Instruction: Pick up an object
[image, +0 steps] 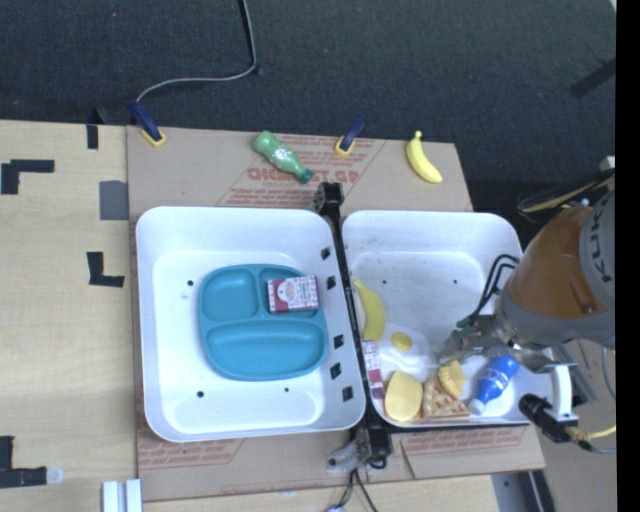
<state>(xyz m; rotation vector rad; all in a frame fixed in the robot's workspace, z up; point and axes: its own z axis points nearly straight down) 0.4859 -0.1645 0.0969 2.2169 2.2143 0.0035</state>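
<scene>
Arm in from the right, gripper (462, 338) low over the right bin (430, 228), near its front-right cluster. Can't tell whether the jaws are spread or closed; too dark and small. Nothing visibly held. Likely targets: blue bottle (493, 381) just front-right of the jaws, long axis slanting from front-left to back-right; waffle-like piece (450, 380) directly in front; yellow banana (371, 310) well to the left. The bottle looks nearest. Left bin (160, 240) holds a blue divided plate (262, 325) with a small red carton (291, 294) on it.
</scene>
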